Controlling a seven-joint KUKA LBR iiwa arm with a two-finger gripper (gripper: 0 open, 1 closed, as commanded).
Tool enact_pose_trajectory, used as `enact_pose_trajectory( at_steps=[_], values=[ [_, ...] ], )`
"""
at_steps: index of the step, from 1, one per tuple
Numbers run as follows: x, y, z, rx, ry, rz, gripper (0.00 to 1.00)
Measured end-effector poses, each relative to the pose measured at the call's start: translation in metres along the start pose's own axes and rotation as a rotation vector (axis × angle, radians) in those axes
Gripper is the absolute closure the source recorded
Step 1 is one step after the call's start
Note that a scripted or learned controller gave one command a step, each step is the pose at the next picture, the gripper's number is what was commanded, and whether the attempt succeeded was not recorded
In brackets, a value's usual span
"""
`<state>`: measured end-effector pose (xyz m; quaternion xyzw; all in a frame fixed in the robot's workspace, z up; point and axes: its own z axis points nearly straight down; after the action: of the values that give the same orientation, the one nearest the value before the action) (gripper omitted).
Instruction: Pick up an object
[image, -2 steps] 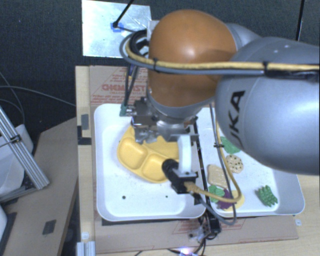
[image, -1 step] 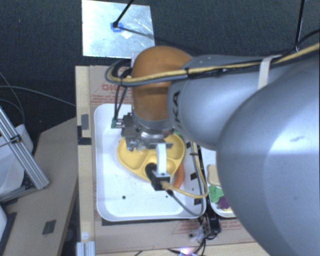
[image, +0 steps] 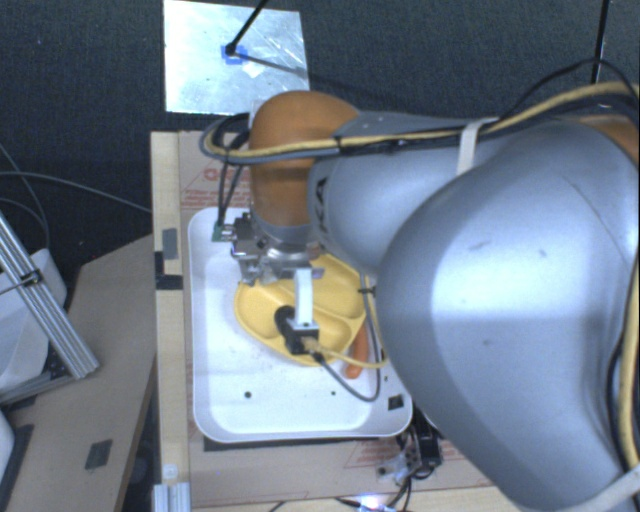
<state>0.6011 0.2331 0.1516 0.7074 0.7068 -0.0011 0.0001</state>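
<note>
Pincer (image: 278, 272) hangs low inside the white bin (image: 215, 400), right over the 11 o'clock part of a yellow dish (image: 255, 308). From my seat I cannot tell how far it is open or whether it has hold of anything, since the wrist above hides its working end. The grey arm (image: 500, 300) comes in from 3 o'clock and covers most of that side of my view, its orange band at 12 o'clock above the pincer.

The yellow dish lies in the bin's middle, leaning toward 1 o'clock, and looks shallow with a raised rim. A small orange piece (image: 353, 368) lies at the dish's 4 o'clock, against its rim. The 6 o'clock end of the bin floor is bare white. The bin rests on the tan surface (image: 110, 330), and a shiny foil sheet (image: 235, 55) lies beyond it at 12 o'clock.
</note>
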Motion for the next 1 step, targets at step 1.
enact_pose_trajectory(
  at_steps=[1],
  values=[
    [0.0021, -0.0361, -0.0698, -0.006, 0.005, -0.005, 1.0]
  ],
)
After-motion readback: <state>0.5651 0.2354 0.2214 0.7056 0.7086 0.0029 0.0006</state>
